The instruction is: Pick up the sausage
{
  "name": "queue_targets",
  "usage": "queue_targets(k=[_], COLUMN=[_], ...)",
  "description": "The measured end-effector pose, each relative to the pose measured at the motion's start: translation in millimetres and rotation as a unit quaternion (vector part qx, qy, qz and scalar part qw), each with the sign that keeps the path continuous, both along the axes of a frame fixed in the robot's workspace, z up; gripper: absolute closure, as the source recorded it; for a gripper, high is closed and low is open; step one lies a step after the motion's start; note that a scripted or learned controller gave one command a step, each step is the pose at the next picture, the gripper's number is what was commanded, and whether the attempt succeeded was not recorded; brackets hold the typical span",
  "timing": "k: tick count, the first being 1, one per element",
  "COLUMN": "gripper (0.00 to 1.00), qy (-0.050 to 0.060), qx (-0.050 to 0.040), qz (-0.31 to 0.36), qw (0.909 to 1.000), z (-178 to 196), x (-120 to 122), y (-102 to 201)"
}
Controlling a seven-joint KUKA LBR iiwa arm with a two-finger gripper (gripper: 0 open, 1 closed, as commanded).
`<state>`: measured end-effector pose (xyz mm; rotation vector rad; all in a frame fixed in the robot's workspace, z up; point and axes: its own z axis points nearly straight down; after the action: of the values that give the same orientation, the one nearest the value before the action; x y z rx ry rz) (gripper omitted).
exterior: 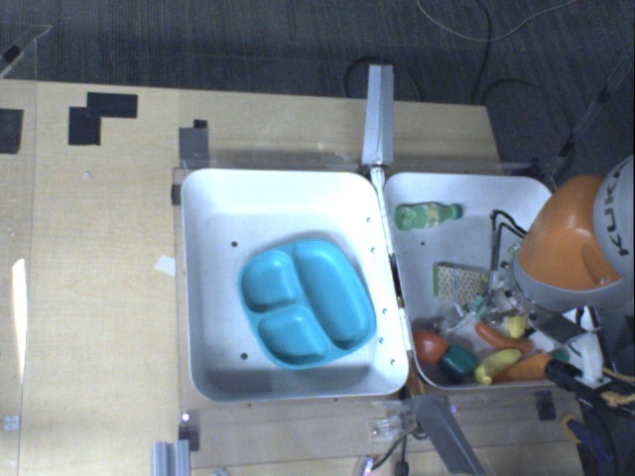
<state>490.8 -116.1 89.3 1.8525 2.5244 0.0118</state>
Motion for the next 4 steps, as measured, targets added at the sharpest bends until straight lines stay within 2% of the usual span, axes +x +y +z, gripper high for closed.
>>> queue_targets(k=[1, 2, 3, 4], gripper=[1.0, 1.0, 0.0, 1.0], qy=[-0.004, 0.0, 0.003, -0.004], qx=[-0.0001, 0.0018, 0.0106, 0.0043], qz=[0.001, -0.03, -0.021, -0.02], qw=[1.0, 0.9996, 0.9997, 0.9998], z=[12, 1, 0, 12], x=[3, 1, 3, 6], y=[1, -54, -41, -45])
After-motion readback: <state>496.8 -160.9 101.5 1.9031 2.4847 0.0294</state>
